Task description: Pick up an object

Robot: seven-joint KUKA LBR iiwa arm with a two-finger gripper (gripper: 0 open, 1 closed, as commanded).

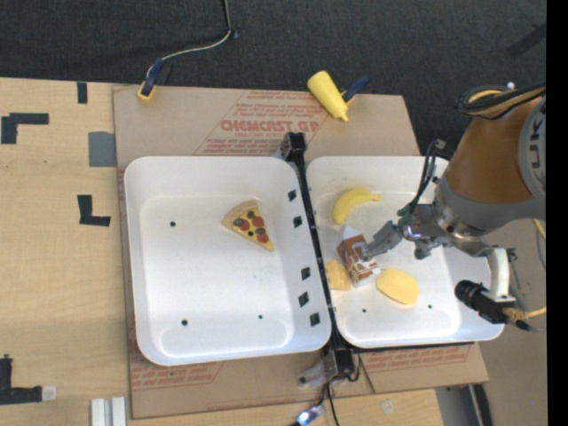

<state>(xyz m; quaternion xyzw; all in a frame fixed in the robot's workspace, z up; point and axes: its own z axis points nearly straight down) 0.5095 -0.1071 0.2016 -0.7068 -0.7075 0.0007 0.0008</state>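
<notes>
Two shallow white bins are sitting side by side on a cardboard sheet [257,118]. Nearest the lower edge of the frame, the right bin [444,327] is holding four items: a yellow oval piece [397,286], a flat yellow piece [337,276] against the centre divider, a brown block [355,257], and, farther up, a banana [352,203]. The gripper [371,252] is reaching in from the right, its fingers clamping on the brown block at centre-right of the frame. The left bin [146,264] is holding one item, a pizza slice [250,224]. Beyond both bins, at the upper centre, one yellow bottle [327,94] is lying on the cardboard sheet.
</notes>
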